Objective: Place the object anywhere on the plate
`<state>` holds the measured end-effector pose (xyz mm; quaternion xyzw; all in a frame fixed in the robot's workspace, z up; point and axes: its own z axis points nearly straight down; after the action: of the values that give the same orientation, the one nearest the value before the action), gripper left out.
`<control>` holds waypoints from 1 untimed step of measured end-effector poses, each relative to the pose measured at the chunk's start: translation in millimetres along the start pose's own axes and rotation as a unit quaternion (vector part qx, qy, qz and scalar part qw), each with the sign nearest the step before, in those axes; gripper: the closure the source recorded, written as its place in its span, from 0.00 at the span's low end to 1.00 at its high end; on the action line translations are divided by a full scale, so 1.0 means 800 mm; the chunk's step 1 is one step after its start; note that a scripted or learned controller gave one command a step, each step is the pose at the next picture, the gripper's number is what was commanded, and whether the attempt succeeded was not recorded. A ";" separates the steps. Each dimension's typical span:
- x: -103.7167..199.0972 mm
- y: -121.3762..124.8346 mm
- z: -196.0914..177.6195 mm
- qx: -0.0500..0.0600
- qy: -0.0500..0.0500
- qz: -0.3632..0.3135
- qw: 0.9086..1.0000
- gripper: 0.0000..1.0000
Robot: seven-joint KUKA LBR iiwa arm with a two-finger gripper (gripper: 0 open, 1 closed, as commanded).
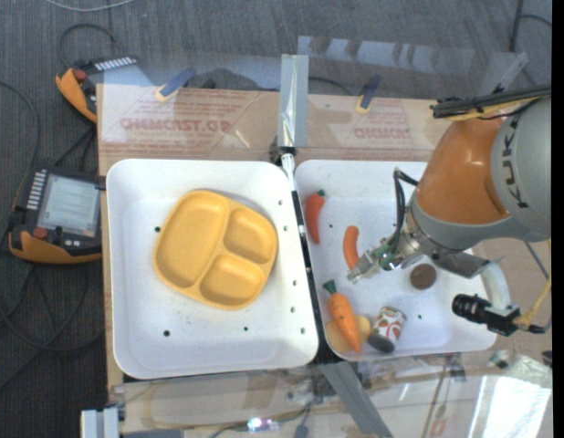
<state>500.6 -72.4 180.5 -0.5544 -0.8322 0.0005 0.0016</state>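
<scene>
I'm watching the arm (487, 185) reaching into the right bin (428, 331), with the gripper (360, 271) hanging just beside the small orange chili pepper (351, 244). From here I cannot tell how far its fingers are parted, and nothing is visibly held between them. The yellow compartment plate (216, 247) is sitting in the left bin (136, 336), well apart from the toys. A second pepper (313, 215) is lying near the divider, while a carrot (343, 318) and a small red-and-white can (388, 322) are resting along the front edge.
</scene>
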 end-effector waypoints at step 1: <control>0.059 0.061 0.000 0.000 0.000 -0.315 0.949 1.00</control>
<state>527.6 -10.0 180.5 -0.2636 -0.9646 0.0000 0.0018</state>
